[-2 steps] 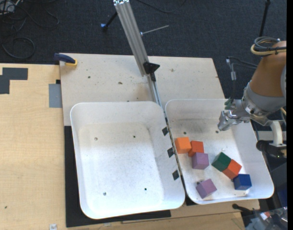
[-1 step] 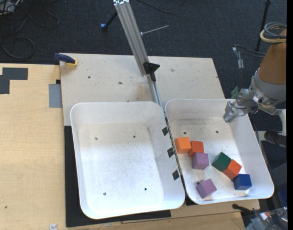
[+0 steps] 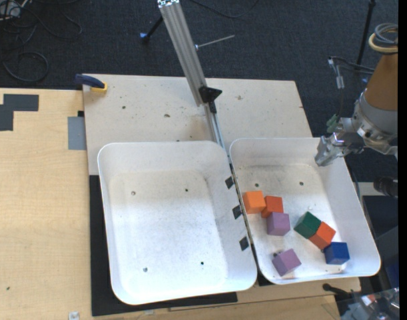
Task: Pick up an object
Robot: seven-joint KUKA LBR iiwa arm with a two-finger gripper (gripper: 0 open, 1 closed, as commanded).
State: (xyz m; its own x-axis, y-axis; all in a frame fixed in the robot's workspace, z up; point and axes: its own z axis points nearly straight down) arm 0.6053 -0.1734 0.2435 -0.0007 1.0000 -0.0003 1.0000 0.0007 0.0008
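Two shallow white plastic bins sit side by side on the bench: left bin, and right bin with all the blocks bunched in its near half. The grey arm with orange band comes in from the right, and its metal two-finger gripper hangs over the right bin's far right rim, nothing visible in it, finger spacing too small to read so I can't tell how open it is. Blocks: green cube touching an orange-red one, orange cube against a red-orange cube, purple cube just below those, another purple cube near the front rim, blue cube at the front right.
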